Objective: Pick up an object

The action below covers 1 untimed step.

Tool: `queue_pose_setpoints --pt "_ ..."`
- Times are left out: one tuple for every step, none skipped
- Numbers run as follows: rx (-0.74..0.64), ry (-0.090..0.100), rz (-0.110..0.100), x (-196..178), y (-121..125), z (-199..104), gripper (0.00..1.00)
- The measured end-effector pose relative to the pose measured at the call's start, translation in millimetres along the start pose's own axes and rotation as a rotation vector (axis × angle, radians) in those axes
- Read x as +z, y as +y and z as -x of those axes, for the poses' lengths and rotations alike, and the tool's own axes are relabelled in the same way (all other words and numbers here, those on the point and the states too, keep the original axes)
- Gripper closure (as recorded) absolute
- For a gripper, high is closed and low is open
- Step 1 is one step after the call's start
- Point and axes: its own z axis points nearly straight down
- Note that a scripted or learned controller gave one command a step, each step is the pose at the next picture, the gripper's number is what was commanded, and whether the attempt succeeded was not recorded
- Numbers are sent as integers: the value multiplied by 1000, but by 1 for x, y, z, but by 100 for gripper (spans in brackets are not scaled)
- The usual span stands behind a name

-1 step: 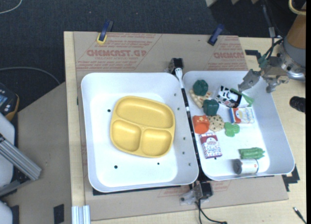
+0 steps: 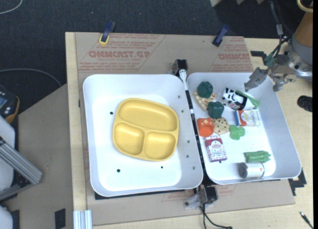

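Two shallow white plastic bins sit side by side on the worktop [image 2: 149, 49], which is covered by a brown cardboard sheet printed with red lettering. The left bin [image 2: 99, 168] holds a yellow three-compartment plastic tray [image 2: 145, 128], lying flat near its middle.

The right bin [image 2: 283, 138] holds a scatter of small items. A dark green rounded toy [image 2: 204, 89] lies near the bin's far left corner, with a dark teal block [image 2: 215, 109] just beside it toward the camera. A black-and-white patterned toy [image 2: 232, 97] rests near the middle of the far half. An orange-red chunk [image 2: 204, 125] and a tan speckled cookie-like piece [image 2: 221, 125] touch each other closer in, beside a small bright green lump [image 2: 237, 132]. A red and white printed packet [image 2: 215, 149] lies flat near the left wall. A light green leafy piece [image 2: 257, 156] sits just above a grey and white cylinder [image 2: 251, 170] at the near edge.

The end effector [image 2: 264, 78] hangs over the far right part of the right bin, its fingers spread apart and nothing between them, near the black-and-white patterned toy but not touching it.
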Motion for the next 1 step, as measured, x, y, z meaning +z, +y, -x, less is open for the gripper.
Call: queue_pose_setpoints --pt "0 3 -8 58 -6 -9 0"
